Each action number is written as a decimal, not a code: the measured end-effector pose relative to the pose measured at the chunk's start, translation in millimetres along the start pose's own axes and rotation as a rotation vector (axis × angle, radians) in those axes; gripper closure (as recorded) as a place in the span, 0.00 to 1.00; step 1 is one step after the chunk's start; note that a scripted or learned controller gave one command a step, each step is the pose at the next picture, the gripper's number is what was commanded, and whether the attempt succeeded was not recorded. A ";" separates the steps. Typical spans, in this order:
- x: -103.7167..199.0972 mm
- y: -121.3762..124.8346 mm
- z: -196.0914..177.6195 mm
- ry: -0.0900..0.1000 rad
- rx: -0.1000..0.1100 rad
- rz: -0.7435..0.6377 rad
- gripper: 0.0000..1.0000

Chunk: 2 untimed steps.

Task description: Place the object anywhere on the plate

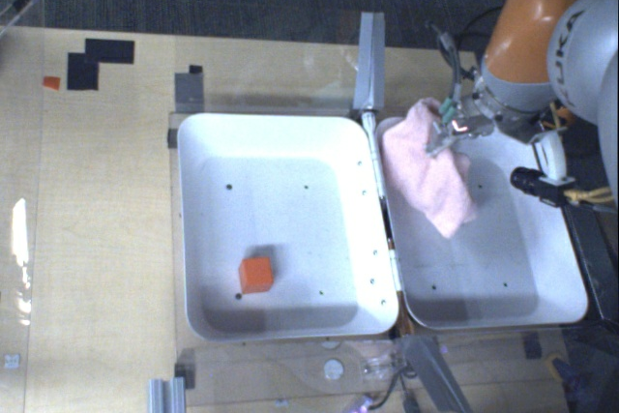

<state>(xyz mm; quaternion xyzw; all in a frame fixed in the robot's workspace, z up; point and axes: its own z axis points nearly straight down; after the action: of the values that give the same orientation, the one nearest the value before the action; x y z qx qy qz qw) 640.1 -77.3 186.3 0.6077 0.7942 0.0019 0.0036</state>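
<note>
Jaws of the gripper point(443, 132) pinch a pink cloth point(427, 168) over the right bin point(503, 300); an orange block point(256, 275) lies well apart.

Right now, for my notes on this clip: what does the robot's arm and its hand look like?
The arm is glossy light grey with a rounded orange band above the wrist. The hand is a small dark metal assembly with a spot of green and red on it. Thin dark cables loop along the wrist, and a thin wire loop shows above the orange section. A black cylindrical fitting with a white piece juts out below.
</note>
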 end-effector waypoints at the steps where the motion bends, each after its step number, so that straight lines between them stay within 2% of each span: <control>1: 0.9 3.2 -40.2 0.000 -0.002 -0.009 1.00; 2: 54.9 12.8 -31.4 0.002 0.001 -0.415 1.00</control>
<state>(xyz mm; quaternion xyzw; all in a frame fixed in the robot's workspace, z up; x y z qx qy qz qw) 637.8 -20.9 217.6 0.4312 0.9022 0.0015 0.0029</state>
